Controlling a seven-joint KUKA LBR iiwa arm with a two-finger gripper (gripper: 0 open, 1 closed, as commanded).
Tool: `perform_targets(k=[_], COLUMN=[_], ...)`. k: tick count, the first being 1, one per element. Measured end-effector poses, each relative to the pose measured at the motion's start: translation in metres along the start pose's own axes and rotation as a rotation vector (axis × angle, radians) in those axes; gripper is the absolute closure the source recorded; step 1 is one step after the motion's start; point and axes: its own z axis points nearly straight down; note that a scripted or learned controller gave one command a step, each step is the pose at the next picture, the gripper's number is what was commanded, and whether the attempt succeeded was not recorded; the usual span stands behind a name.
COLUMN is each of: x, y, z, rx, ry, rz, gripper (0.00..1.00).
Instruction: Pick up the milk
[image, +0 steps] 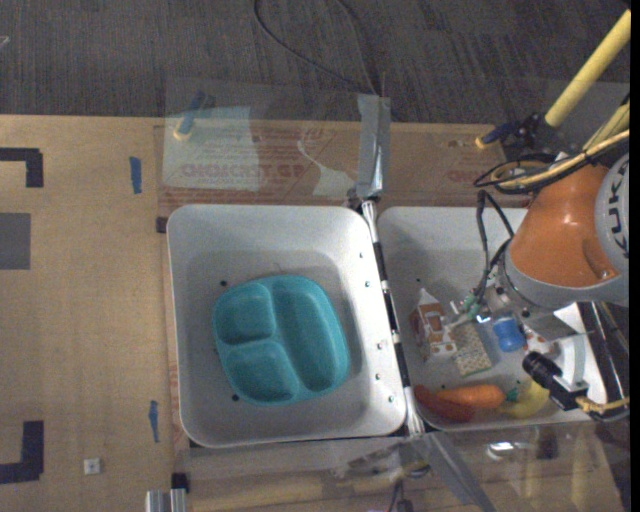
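The milk (430, 327) is a small white carton with brown print. It lies in the right bin (420, 235), near that bin's left wall. My gripper (478, 308) hangs over the middle of the right bin, just right of the carton and slightly above it. The grey wrist and the orange band (568, 232) rise behind it toward the right. I see nothing held in the gripper, and the carton rests apart from it.
Beside the milk lie a pale checked cracker-like piece (470, 350), a blue object (508, 334), an orange carrot (470, 396), a red piece (436, 404) and a yellow banana (530, 400). The left bin (200, 240) holds a teal divided plate (280, 340). Cables hang at the upper right.
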Motion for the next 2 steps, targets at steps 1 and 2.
perform_targets(k=[1, 2], x=[-0.004, -0.046], y=[0.000, -0.030], z=[-0.002, -0.040], rx=[-0.002, 0.062], ry=[-0.010, 0.016], rz=[0.003, 0.033], gripper=[0.00, 0.00])
